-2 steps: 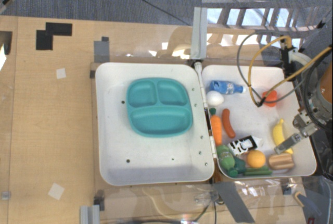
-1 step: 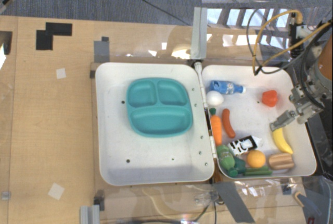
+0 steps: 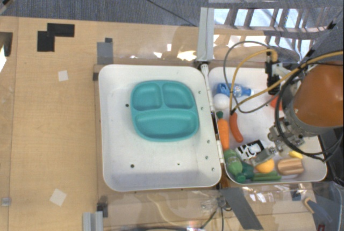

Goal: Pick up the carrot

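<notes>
Carrot (image 3: 223, 134): lies flat in the right bin (image 3: 320, 172), by its left wall, not picked up yet.
Gripper (image 3: 257, 152): low among the toys nearby; its grip I cannot tell.

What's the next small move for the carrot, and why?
Probably slide the gripper toward the camera view's left and slightly up, to get above the carrot. The carrot lies along the left wall of the right bin, beside a red sausage, while the gripper sits low in the bin among other toys.
</notes>
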Tool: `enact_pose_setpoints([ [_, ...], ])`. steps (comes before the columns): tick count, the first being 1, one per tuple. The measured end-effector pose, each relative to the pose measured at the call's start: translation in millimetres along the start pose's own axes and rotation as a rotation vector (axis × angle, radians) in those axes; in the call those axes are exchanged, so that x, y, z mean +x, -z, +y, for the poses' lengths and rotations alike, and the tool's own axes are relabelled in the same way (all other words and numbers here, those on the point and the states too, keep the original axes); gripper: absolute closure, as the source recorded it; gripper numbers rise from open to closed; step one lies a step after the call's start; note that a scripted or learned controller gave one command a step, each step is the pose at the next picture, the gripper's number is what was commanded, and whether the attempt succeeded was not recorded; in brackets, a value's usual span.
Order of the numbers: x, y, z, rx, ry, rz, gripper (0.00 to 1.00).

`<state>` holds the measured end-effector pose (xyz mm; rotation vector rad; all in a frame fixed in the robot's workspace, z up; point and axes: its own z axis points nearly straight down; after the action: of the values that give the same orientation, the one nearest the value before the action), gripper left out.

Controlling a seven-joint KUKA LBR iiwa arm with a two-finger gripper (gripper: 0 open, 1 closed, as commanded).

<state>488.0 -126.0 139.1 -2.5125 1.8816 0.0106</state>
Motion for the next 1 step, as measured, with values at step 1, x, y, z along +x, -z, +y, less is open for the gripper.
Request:
enact_pose_setpoints([
  [1, -12.8, -49.6, -5.9, 0.008, 0.222, 0.013, 0.00],
])
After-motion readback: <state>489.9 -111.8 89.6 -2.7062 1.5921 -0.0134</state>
